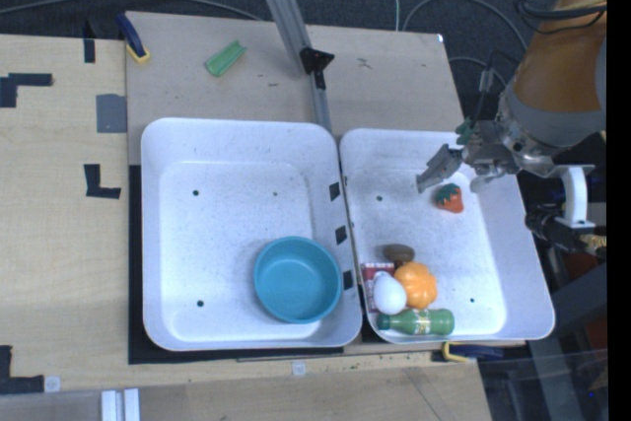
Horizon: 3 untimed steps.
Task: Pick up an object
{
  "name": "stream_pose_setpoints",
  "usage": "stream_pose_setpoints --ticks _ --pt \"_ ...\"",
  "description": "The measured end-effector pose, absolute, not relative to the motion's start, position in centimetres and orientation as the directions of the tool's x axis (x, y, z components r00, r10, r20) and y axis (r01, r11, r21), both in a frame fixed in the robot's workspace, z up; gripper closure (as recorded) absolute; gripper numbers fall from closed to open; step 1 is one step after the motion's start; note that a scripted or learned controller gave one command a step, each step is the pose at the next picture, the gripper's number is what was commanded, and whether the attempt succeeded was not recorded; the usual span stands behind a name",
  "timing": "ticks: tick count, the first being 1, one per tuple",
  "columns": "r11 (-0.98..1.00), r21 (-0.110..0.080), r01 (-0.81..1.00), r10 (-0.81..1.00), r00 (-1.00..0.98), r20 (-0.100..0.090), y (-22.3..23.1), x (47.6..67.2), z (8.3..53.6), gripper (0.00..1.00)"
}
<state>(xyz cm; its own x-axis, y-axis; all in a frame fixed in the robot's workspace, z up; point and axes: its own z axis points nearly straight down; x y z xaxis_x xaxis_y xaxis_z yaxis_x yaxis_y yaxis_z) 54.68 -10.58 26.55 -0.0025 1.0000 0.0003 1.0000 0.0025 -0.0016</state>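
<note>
Your left bin (173, 212) holds a blue bowl (296, 278) at its near right. In the right bin (513, 291), a brown lump (398, 253), white egg (389, 295), orange fruit (417, 284) and green bottle (418, 321) cluster near the front. The small red, green-topped strawberry (451, 198) lies just beside the gripper (442, 175), whose fingers stand apart, holding nothing.

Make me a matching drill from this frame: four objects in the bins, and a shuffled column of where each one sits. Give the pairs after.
Things:
1. blue bowl
2. strawberry toy
3. green bottle
4. orange fruit

Places:
A. lying along the near rim of the right bin
B. near part of the left bin
C. in the right bin's near cluster, beside the white egg
D. far part of the right bin, just below the gripper

Pairs: 1-B, 2-D, 3-A, 4-C
</note>
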Motion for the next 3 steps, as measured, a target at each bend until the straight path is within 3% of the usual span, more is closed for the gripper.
stream_pose_setpoints --ticks 1,3 --pt "0.002 -0.002 1.0 1.0 -0.002 0.0 -10.6 54.7 26.6 0.0" --pt "0.001 -0.009 1.0 1.0 -0.001 0.001 -10.2 54.8 15.7 0.0"
